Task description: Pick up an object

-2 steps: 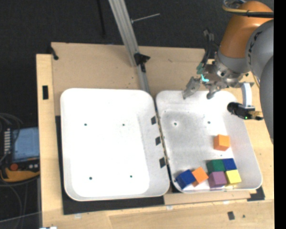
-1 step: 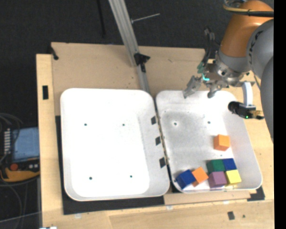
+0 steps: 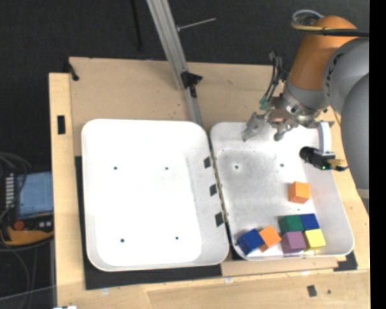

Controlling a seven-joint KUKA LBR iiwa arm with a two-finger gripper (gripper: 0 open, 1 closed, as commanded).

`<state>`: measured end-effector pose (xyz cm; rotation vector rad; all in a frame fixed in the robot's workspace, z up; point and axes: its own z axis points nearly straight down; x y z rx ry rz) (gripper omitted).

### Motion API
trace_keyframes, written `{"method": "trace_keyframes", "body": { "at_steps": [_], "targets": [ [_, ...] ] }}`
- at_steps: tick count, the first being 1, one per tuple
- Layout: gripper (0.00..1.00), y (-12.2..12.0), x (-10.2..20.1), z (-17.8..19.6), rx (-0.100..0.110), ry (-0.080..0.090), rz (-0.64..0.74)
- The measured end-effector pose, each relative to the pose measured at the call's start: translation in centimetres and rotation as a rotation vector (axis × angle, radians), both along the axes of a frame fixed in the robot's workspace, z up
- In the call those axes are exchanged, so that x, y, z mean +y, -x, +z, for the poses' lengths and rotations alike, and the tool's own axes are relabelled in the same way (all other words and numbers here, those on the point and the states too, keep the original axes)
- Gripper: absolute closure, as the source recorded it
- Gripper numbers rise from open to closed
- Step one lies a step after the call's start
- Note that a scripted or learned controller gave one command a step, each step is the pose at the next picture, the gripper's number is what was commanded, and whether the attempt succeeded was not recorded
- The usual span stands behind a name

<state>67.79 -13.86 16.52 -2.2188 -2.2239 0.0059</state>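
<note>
We look down on a wooden bench holding two shallow white bins side by side. The left bin (image 3: 145, 192) has nothing but a few small dark dots on its floor. The right bin (image 3: 254, 172) holds the blocks. The grey arm with its orange band (image 3: 315, 50) reaches in from the right, and its gripper (image 3: 267, 131) hangs over the far rim of the right bin. We see its two fingers spread apart, pointing down, with nothing between them.

We judge the task to be at its opening step: approach, with no object yet chosen or grasped. The nearest candidate is a lone orange cube (image 3: 300, 192), lying by itself towards the bin's right side, well apart from the fingers and nearer to us than they are. Further off, along the bin's near edge, sits a cluster: a blue cube (image 3: 250, 240), a second orange cube (image 3: 269, 236), a green cube (image 3: 291, 224), a dark blue cube (image 3: 309, 221), a purple cube (image 3: 294, 241) and a yellow cube (image 3: 315, 238), touching or just beside one another.

The next move, as we judge it, calls for bringing the gripper over the lone orange cube, lowering so the fingers straddle it, then closing.
</note>
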Motion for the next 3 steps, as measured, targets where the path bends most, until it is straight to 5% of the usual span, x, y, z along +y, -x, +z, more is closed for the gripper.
{"method": "trace_keyframes", "body": {
  "at_steps": [1,2,3],
  "targets": [
    [0.0,0.3,-0.2,-6.2,0.002,0.0,-0.002],
    [0.0,0.3,-0.3,-6.7,-0.003,0.001,-0.001],
    [1.0,0.2,-0.4,-5.5,-0.007,0.002,0.0]
  ]
}}
